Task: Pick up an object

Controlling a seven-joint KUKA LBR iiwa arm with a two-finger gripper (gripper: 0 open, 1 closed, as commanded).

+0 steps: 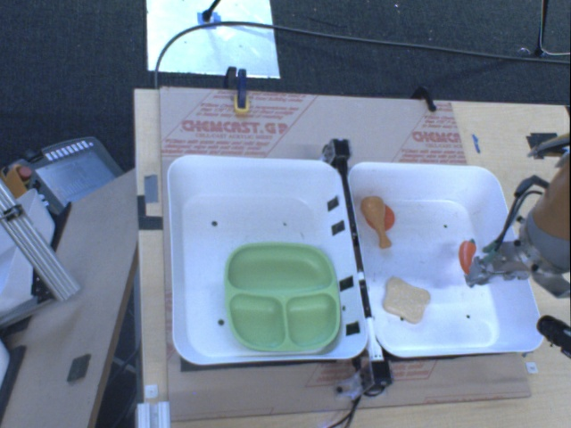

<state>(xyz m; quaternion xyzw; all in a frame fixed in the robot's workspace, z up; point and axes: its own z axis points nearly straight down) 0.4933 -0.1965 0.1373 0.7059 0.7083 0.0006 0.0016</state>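
The right bin (486, 185) holds three small things. A tan toy drumstick (378, 218) lies at its upper left, and a slice of toast (406, 300) lies near its front. A small red-orange piece (467, 255) rests toward the right wall. My gripper (484, 271) reaches in from the right, low over the bin, its tip just below and right of the red-orange piece, close to it or touching it. I see nothing held in the gripper.
The left bin (205, 194) carries a green three-part plate (284, 296) at its front. A black divider with clips (348, 239) runs between the bins. A cardboard sheet (303, 123) lies under both bins.
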